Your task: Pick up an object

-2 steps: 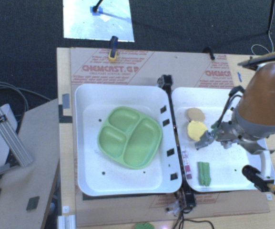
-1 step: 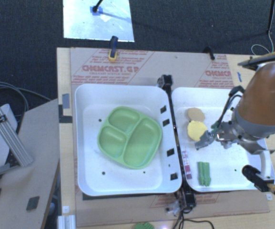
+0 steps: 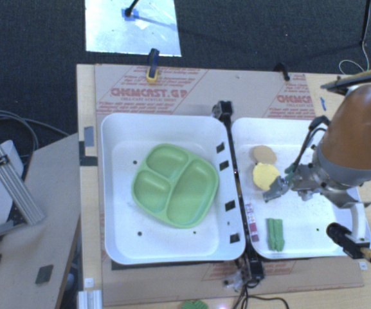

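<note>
Two shallow white bins are seen side by side on the brown desk (image 3: 191, 85) in the middle of the picture. In the left white bin (image 3: 117, 172), a light green plastic plate with three sections (image 3: 174, 185) is lying flat, a little tilted to one side. In the right white bin (image 3: 301, 131), three small things are seen. A round tan piece like a cookie (image 3: 263, 154) is near the upper left part of that bin. A soft yellow lump (image 3: 265, 174) is just below it, touching it or nearly so. A small green stick-shaped piece (image 3: 274, 234) is lying lower down, well apart from the other two, near the bin's front edge. The grey arm with an orange band (image 3: 355, 131) is reaching in from the right side of the picture. Its hand (image 3: 276, 189) is low over the right bin, just beside the yellow lump, on its lower right side. Whether the hand is spread apart or closed cannot be told, and nothing can be seen gripped in it.
</note>
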`<state>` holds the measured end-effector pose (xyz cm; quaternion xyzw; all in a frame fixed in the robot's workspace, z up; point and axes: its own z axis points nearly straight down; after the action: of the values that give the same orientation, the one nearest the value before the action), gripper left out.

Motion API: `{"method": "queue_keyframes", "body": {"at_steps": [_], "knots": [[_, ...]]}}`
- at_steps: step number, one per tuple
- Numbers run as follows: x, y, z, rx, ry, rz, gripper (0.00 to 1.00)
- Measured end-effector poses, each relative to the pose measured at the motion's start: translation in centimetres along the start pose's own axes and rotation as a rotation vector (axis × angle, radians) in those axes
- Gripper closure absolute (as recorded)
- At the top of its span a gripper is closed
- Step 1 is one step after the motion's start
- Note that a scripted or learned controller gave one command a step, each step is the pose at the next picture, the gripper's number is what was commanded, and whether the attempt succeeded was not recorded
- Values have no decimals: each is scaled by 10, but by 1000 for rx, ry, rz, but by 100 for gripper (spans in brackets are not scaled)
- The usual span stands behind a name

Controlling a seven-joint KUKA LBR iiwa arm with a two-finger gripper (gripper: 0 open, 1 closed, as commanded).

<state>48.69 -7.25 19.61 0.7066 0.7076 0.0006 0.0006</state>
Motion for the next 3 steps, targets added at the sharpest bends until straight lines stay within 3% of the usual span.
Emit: {"method": "queue_keyframes", "body": {"at_steps": [3], "knots": [[0, 0, 0, 0, 0, 0, 0]]}}
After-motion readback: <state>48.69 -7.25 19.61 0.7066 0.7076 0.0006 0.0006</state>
